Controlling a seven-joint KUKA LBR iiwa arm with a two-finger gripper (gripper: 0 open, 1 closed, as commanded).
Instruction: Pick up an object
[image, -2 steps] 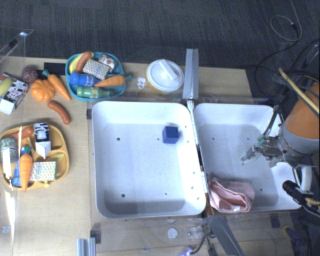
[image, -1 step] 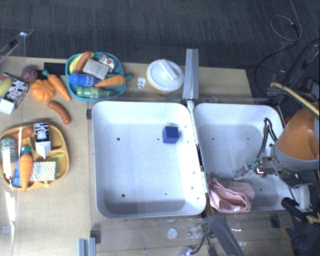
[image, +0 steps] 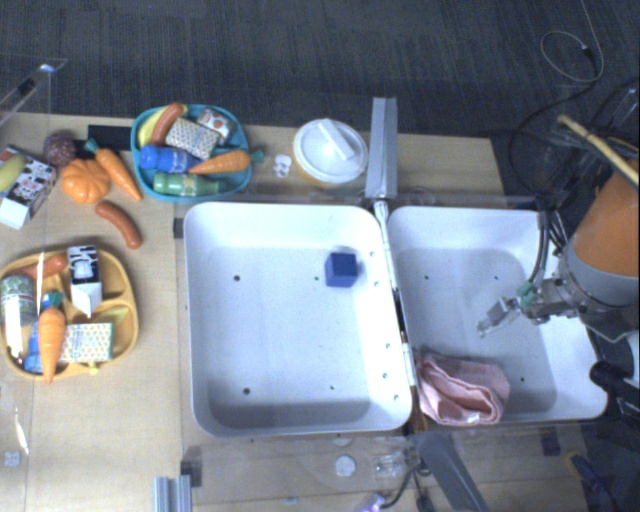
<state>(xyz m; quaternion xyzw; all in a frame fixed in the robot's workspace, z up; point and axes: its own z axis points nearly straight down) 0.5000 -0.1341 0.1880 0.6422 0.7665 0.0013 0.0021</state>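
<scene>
A small blue cube lies in the left bin, near its upper right part. A crumpled pink cloth rests in the right bin at its lower left corner. My gripper hangs over the right bin's middle, above and to the right of the cloth, reaching in from the right below the orange wrist band. Nothing shows between its fingers.
Left of the bins stand a blue bowl and a yellow tray of toy food, with a loose pumpkin, carrot and sausage. A white lid sits behind the left bin. A metal divider post stands between the bins.
</scene>
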